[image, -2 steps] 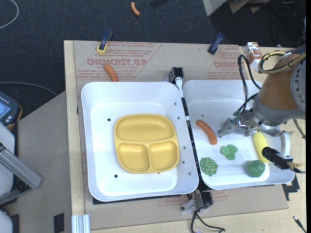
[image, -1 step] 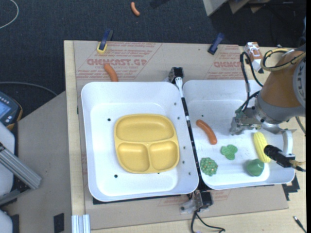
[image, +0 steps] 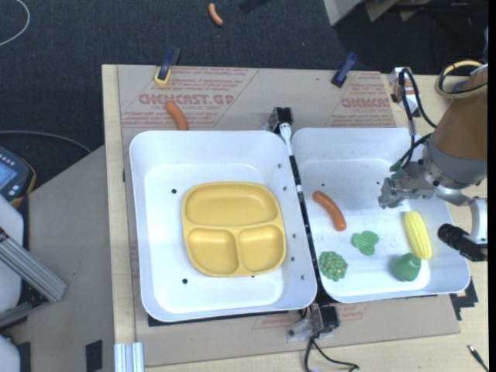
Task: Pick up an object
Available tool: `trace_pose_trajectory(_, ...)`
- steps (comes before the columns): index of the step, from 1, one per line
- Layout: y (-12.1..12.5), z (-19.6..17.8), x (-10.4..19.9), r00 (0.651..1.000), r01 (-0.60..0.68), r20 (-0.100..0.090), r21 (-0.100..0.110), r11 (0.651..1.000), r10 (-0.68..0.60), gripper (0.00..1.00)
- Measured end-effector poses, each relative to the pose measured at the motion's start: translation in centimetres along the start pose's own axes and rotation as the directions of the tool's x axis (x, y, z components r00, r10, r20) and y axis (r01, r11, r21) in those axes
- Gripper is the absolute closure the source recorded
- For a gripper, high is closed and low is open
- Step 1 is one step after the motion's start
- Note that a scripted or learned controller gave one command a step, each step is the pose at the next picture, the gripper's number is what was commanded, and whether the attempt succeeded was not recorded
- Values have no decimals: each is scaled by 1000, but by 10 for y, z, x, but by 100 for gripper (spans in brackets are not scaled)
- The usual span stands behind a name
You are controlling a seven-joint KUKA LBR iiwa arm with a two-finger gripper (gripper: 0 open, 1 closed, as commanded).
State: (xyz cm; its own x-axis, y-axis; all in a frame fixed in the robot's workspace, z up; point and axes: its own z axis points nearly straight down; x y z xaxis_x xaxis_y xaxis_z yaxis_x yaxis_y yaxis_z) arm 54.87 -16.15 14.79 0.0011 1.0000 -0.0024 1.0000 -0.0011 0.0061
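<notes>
The right bin [image: 349,149] holds an orange sausage [image: 329,210], a green leafy piece [image: 366,242], a green broccoli-like piece [image: 333,265], a yellow corn cob [image: 418,234] and a green pepper [image: 405,267]. My gripper [image: 395,190] hangs over the right side of this bin, just above and left of the corn. The grey wrist with its orange band [image: 465,134] rises behind it. Nothing shows between the fingers.
In the left bin [image: 151,208] lies a yellow three-compartment tray [image: 232,227]. An orange sausage [image: 177,115] lies on the board behind the left bin, another [image: 215,13] on the dark floor. Clamps hold the board's far edge.
</notes>
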Motion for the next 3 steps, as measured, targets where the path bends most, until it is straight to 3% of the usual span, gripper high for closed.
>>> trace_pose_trajectory(1,8,-61,-5,1000,2,1,-2,1000,-2,100)
trace_pose_trajectory(2,9,-78,-5,1000,2,0,1,1000,-2,100)
trace_pose_trajectory(3,0,-80,42,1000,6,-6,8,1000,-6,100)
